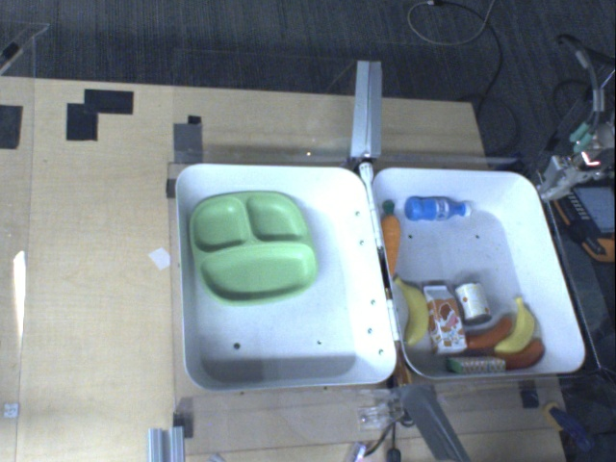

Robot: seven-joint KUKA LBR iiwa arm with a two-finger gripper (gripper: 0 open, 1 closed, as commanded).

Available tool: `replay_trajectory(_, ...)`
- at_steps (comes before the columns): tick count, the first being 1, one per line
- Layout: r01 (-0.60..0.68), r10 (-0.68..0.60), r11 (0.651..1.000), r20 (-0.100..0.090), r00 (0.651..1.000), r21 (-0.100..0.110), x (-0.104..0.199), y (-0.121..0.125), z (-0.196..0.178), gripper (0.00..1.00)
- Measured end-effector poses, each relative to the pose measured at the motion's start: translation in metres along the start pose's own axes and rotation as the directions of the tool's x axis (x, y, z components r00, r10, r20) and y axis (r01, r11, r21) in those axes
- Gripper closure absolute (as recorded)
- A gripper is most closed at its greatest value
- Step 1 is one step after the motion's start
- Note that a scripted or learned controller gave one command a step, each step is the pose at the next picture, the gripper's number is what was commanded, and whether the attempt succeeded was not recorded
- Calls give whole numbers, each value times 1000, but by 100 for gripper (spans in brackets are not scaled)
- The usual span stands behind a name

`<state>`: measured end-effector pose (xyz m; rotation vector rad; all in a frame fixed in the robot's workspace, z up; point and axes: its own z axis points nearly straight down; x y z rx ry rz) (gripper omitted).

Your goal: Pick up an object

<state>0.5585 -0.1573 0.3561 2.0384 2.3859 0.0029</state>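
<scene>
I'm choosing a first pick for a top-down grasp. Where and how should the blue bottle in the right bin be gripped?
Grip the blue bottle across its body near the middle, coming straight down from above. It lies on its side, roughly parallel to the right bin's far wall, with bare floor on its near side, so the fingers would probably fit either side of the round body. The carrot lies close to its left end, so avoid that end.

Green tray [254, 246], blue bottle [435, 208]
</scene>
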Motion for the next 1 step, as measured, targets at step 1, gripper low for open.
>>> replay_trajectory(1,144,-144,990,0,990,0,29,45,-16,100)
